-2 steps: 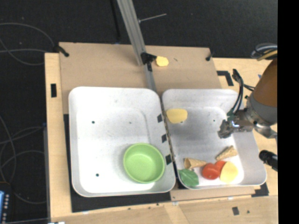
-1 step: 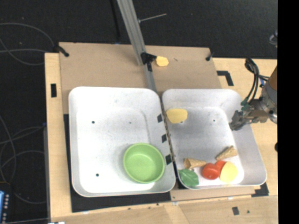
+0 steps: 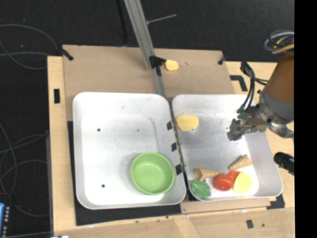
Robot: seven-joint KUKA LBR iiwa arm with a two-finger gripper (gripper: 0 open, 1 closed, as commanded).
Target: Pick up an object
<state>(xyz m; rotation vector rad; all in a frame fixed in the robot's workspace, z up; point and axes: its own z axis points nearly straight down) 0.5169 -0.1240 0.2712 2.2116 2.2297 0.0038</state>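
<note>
The gripper (image 3: pixel 237 131) hovers at three o'clock in the right bin (image 3: pixel 213 105); whether its fingers are apart or closed I cannot tell. Bare floor lies between it and the pale yellow piece (image 3: pixel 187 122) at ten o'clock by the divider. Along the six o'clock rim crowd a red tomato (image 3: pixel 224 181), yellow lemon (image 3: pixel 242 183), green leaf (image 3: pixel 200 188) and two tan cones (image 3: pixel 238 162). The left bin (image 3: pixel 99 113) holds a green bowl (image 3: pixel 152 173).

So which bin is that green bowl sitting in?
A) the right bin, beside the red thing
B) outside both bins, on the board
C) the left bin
C: the green bowl rests near the front of the left bin, alone there; the red thing lies in the right bin.
</note>
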